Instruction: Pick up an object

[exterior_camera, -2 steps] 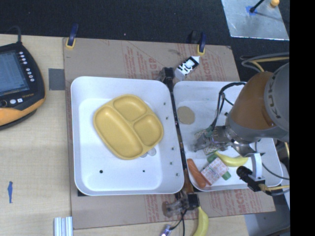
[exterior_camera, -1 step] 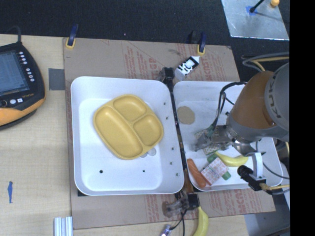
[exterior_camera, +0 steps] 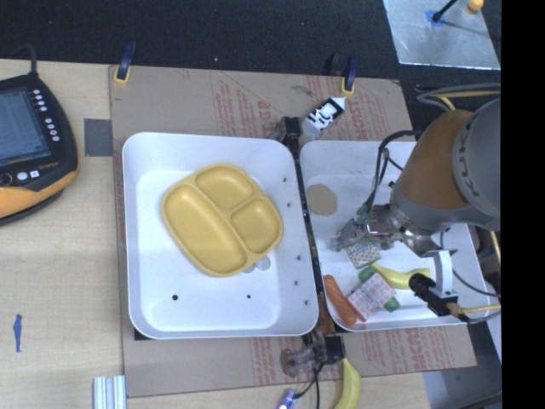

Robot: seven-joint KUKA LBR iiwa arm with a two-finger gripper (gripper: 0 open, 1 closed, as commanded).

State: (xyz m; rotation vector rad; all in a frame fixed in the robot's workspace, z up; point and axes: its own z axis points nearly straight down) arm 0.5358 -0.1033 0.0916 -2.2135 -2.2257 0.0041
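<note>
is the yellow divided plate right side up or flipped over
Right side up: the plate lies flat in the left bin, its three empty compartments facing up.

left bin [exterior_camera: 145, 228]: a yellow tray [exterior_camera: 223, 218] filled the middle; bare floor lay along the front and left
right bin [exterior_camera: 341, 164]: the arm [exterior_camera: 443, 177] covered the right part; bare floor lay at the back left around a tan disc [exterior_camera: 322, 199]
right bin front: crowded with packets [exterior_camera: 371, 294], a banana [exterior_camera: 400, 276] and a sausage [exterior_camera: 342, 301], little gap between them

A yellow banana [exterior_camera: 400, 277], a patterned packet [exterior_camera: 371, 295] and an orange carrot [exterior_camera: 341, 301] lie close together in the right bin [exterior_camera: 341, 164].
</note>
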